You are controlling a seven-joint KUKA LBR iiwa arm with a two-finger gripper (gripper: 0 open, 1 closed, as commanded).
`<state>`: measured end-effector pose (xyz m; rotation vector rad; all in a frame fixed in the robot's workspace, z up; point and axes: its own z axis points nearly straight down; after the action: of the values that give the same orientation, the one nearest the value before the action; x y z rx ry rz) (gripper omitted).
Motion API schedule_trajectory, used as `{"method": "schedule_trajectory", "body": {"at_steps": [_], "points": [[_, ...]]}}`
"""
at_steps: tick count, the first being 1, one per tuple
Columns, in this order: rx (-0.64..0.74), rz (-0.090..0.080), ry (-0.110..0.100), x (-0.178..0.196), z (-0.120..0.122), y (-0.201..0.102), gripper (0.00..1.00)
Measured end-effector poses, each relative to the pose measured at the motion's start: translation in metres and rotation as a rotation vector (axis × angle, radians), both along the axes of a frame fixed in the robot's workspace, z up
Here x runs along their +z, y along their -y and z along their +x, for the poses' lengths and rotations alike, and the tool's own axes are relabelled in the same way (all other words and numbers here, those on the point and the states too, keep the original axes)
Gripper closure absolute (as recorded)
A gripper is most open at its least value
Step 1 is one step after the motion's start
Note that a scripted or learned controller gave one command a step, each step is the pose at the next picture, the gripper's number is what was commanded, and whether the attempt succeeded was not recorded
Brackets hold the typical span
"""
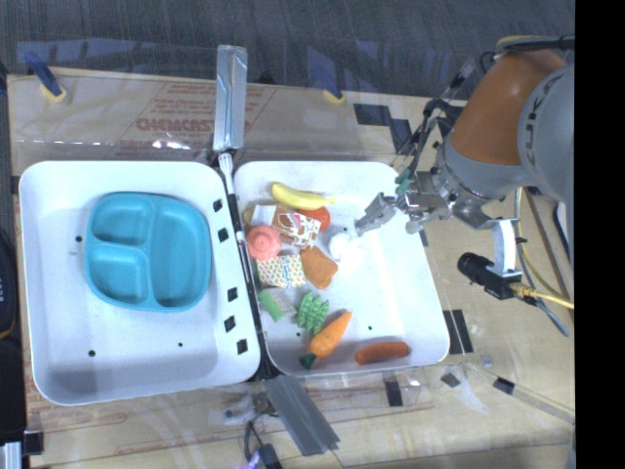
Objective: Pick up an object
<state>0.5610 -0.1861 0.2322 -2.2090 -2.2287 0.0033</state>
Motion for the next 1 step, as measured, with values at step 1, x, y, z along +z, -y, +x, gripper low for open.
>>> {"method": "schedule_trajectory", "body": {"at_steps": [1], "points": [[0.086, -0.001, 0.002, -0.1404, -0.0146, -0.0459, 0.0]]}}
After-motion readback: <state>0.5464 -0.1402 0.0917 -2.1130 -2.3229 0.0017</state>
